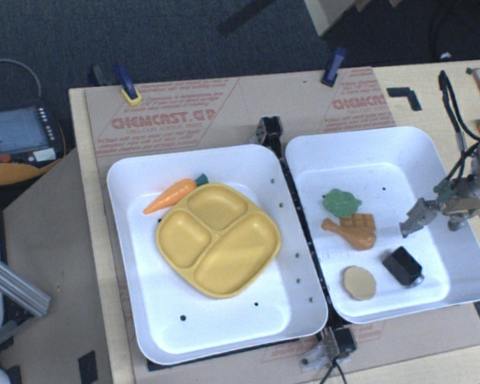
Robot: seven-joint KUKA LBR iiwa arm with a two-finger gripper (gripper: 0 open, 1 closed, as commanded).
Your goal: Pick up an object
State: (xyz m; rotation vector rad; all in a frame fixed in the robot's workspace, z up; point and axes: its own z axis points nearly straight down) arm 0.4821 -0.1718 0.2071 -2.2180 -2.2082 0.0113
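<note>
Small black plastic block [402,266], looks like the closest candidate: lying flat on the floor of the right-hand shallow white bin [364,152], toward its near right part. Just left of it, round tan cookie-like piece [359,282]. Farther back, brown drumstick-shaped toy [351,230] touching green leafy broccoli-ish toy [341,201]. Over in the left-hand shallow white bin [143,240], yellow three-compartment plastic plate [219,239] with orange toy carrot [170,195] just beside its far left edge.

Two-finger gripper [417,218] reaching in from the right, hovering over the right bin just beyond the block, apart from it as far as can be judged. Can't tell if open or closed from this angle, too small and blurry.

Progress-wise: pretty much nothing banked yet. Everything resting in the bins, nothing lifted. Left to do, probably: line up over one item, drop down, close, lift.
</note>
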